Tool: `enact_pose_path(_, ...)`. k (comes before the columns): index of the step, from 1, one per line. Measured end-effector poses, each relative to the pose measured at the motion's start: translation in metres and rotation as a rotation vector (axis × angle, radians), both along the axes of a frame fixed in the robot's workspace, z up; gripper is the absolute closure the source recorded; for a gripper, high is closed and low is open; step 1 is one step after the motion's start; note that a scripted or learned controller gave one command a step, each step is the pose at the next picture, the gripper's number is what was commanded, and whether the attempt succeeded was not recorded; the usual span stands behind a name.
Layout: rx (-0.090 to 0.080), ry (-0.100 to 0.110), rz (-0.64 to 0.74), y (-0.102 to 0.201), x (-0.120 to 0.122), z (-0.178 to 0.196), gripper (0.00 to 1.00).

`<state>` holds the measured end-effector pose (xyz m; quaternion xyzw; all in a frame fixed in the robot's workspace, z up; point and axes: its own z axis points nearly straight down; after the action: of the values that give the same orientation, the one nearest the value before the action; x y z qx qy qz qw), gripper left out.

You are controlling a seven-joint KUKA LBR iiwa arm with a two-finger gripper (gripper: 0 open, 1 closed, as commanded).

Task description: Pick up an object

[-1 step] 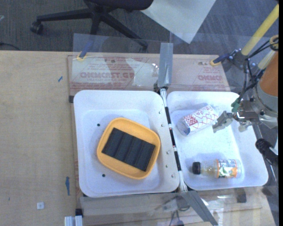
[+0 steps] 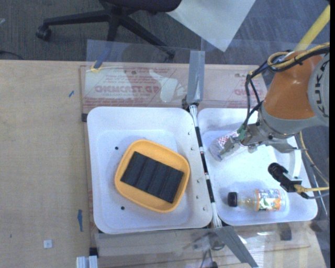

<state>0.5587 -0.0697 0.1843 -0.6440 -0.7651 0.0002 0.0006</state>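
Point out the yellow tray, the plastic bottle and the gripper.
yellow tray (image 2: 124,166): camera view, on its bare left rim, left bin.
plastic bottle (image 2: 261,199): camera view, on its labelled body, lying in the right bin.
gripper (image 2: 224,148): camera view, at its tip, low over the right bin.

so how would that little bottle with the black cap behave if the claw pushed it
The bottle lies on its side in the right bin, so it would probably roll if pushed across its length. It looks like clear plastic, likely light and a bit slippery to pinch.

Dark carpet floor (image 2: 31,13), office chair base (image 2: 112,21), tan benchtop (image 2: 36,157).
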Motion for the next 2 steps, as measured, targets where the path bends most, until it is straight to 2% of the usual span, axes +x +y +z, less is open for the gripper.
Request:
enact_pose_path(1,-0.001,-0.004,0.034,0.025,0.005,0.016,0.00)
enact_pose_path(2,-0.004,-0.024,-0.140,-0.055,0.096,-0.047,0.00)
